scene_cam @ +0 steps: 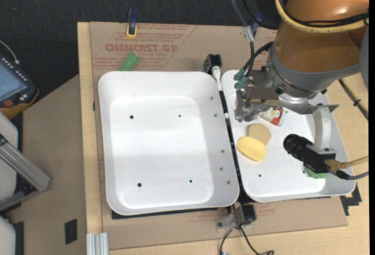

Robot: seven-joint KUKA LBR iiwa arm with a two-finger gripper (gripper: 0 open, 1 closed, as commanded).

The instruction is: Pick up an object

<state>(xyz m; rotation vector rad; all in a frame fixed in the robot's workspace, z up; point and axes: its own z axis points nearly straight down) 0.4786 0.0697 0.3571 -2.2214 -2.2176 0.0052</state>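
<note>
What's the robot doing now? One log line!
claw: low over right bin | yellow lump: lying near claw, not held

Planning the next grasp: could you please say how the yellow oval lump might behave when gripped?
The yellow lump looks rounded and smooth, so it may slip or roll on the flat bin floor. It seems small beside the bin, so probably light.

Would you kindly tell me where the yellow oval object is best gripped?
Probably across the narrow middle of the yellow oval object, from straight above: it lies flat in the right bin, rounded, and the tan disc crowds its far side.
</note>
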